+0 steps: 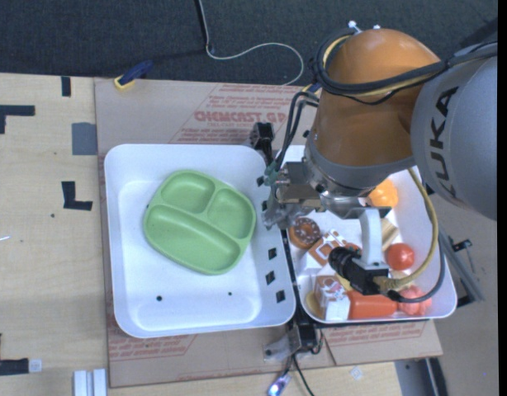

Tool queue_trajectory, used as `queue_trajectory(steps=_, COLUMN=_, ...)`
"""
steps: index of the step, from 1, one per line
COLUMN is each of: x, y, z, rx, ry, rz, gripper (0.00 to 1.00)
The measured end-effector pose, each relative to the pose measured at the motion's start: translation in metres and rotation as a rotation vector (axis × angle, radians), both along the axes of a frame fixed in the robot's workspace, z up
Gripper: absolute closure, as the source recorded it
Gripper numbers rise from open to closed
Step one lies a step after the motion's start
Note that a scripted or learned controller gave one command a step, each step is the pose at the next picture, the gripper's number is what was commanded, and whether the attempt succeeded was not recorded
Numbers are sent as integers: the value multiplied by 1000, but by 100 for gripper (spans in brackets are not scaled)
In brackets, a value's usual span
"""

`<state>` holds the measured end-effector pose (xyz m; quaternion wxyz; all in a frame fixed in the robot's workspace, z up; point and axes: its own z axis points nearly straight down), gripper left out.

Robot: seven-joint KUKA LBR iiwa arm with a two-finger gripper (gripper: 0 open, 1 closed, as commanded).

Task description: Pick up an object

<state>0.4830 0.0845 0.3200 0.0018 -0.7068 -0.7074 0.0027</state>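
My gripper (275,208) hangs under the big orange wrist, over the left rim of the right bin (439,246), close to the wall between the two bins. Just right of it a brown ring-shaped piece (305,233) lies in the right bin. That bin also holds an orange fruit (385,195), a red ball (400,256), an orange-red bottle (379,307) and a small printed box (329,296). Nothing visible is in the gripper. The arm hides much of the right bin.
The left bin (130,304) holds a green divided plate (201,219), lying flat a little above its middle. Both bins rest on a cardboard sheet (179,110). A white cable (237,52) trails across the dark floor behind.
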Motion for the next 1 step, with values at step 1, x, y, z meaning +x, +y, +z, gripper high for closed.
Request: queue_trajectory(steps=1, x=1, y=-43, z=96, rx=2, ry=-14, rz=-3, gripper=100)
